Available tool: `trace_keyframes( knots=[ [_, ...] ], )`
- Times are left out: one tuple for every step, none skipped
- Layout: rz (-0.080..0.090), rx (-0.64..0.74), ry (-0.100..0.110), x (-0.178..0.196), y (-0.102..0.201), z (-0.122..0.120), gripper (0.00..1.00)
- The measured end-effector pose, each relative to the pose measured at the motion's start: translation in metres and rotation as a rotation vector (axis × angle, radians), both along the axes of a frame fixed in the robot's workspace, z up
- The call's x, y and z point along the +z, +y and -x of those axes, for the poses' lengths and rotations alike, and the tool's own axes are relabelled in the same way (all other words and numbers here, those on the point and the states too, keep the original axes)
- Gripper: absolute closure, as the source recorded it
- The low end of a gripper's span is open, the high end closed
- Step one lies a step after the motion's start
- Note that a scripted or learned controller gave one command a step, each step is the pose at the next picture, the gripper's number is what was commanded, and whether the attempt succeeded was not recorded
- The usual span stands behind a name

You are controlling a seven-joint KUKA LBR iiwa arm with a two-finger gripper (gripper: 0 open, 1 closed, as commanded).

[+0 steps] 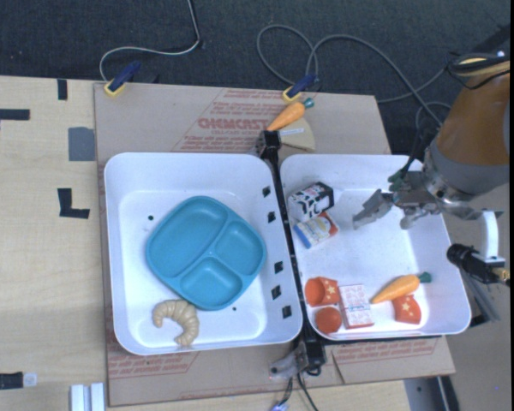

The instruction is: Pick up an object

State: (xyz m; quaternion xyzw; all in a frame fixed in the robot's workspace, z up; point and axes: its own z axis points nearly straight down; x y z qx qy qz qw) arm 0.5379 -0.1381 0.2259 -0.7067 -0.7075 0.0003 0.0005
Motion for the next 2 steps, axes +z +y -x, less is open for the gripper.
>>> trace_keyframes(
  knots=[
    [0.000,0.000,0.003,-0.082,0.020,-0.062,0.00],
    [0.002,0.000,-0.003,-0.140,0.036,-0.092,0.00]
  ],
)
